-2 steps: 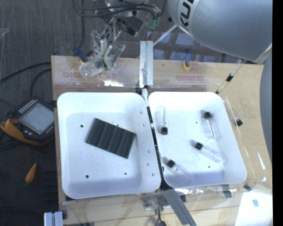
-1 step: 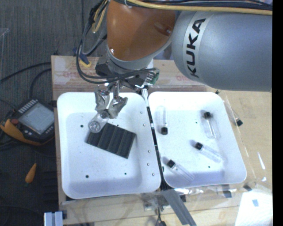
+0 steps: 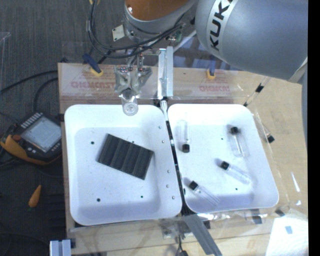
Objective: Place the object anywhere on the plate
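Two white bins are sitting side by side on the surface [image 3: 287,125], left bin [image 3: 80,200] and right bin [image 3: 260,185] meeting at a divider mid-frame. Claw [image 3: 131,97] is hanging at upper centre of the frame, over the far rim of the left bin, and is pinching a clear vial [image 3: 130,106] between its fingers; vial is sticking out below the fingertips, right at the bin's back edge. Plate [image 3: 125,156], dark, ribbed, rectangular, is lying tilted in the middle of the left bin, well apart from the held vial, below it in the frame. Four more clear vials with black caps are lying in the right bin: one [image 3: 183,134] just beside the divider, one [image 3: 236,141] toward upper right, one [image 3: 232,171] at centre right, one [image 3: 202,192] near the lower left corner of that bin. Grey arm [image 3: 255,35] with orange band [image 3: 150,9] is filling the top of the frame. Handheld pendant [image 3: 36,136] is lying at left, off the bins.
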Robot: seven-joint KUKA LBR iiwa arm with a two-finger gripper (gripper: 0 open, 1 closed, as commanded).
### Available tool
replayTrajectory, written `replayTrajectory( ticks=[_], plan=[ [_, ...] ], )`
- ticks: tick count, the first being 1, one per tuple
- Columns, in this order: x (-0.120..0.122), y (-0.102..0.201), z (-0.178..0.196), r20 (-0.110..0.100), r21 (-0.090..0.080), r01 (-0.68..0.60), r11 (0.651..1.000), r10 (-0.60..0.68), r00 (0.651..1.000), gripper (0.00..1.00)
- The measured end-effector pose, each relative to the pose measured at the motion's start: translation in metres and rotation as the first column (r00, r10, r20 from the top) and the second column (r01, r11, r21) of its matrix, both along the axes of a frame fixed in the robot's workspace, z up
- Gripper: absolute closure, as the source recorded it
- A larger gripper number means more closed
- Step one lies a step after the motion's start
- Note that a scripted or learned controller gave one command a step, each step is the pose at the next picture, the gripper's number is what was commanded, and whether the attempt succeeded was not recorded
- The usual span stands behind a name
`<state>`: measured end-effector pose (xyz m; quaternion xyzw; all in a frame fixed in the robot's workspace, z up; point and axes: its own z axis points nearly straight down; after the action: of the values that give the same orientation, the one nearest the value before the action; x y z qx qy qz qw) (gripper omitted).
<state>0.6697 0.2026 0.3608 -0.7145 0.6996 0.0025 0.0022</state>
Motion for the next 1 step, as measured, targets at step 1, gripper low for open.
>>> replayTrajectory(
  ticks=[1],
  plan=[
    [-0.0614,0.0316,-0.0792,-0.003,-0.001,-0.354,0.935,0.354,0.935,1.0]
  ],
)
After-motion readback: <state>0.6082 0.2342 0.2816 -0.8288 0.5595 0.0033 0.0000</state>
